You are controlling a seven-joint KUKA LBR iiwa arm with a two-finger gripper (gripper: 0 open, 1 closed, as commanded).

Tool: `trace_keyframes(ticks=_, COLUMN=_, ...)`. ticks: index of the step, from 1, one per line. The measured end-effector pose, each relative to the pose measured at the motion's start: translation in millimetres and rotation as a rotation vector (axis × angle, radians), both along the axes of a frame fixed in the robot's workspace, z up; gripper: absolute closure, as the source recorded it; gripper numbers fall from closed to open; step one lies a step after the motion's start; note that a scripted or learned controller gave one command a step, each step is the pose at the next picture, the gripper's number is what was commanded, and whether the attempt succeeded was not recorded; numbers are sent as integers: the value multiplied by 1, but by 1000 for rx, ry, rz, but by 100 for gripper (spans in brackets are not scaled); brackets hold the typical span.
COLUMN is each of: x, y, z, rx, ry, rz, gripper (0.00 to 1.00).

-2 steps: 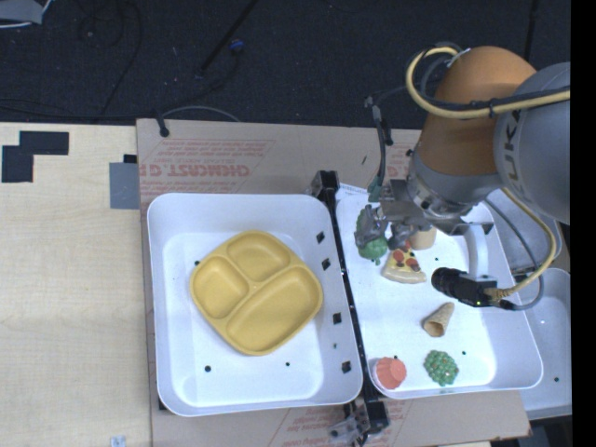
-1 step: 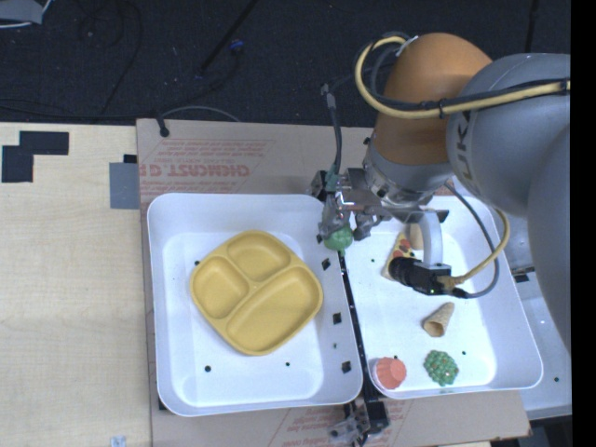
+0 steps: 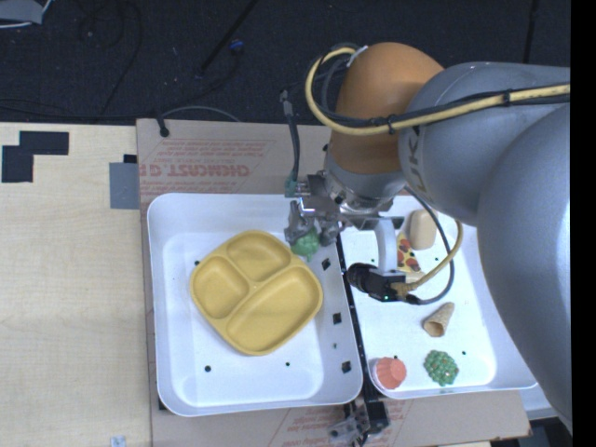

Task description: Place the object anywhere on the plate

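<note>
We see the gripper near the middle of the frame, just above the upper right edge of the yellow plate. A small green object sits at its tips, and it looks pinched between them. The plate lies in the left white bin.

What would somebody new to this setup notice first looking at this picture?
Most striking is the big grey arm with its orange band, reaching in from the right across the bins. Its gripper hangs at the upper right edge of the yellow divided plate in the left bin, with a small green object at its tip. In the right bin lie an ice cream cone and a green broccoli piece.
</note>
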State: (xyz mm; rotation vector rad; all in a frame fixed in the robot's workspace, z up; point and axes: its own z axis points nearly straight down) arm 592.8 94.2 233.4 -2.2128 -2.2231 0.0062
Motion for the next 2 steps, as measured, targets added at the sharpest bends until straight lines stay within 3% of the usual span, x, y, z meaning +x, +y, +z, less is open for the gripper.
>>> trace_keyframes(ticks=1, x=22, y=55, z=-10, rx=0, ry=-4, rz=0, gripper=100)
trace_keyframes(ticks=2, x=21, y=52, z=-10, rx=-2, ry=-2, rz=-2, gripper=0)
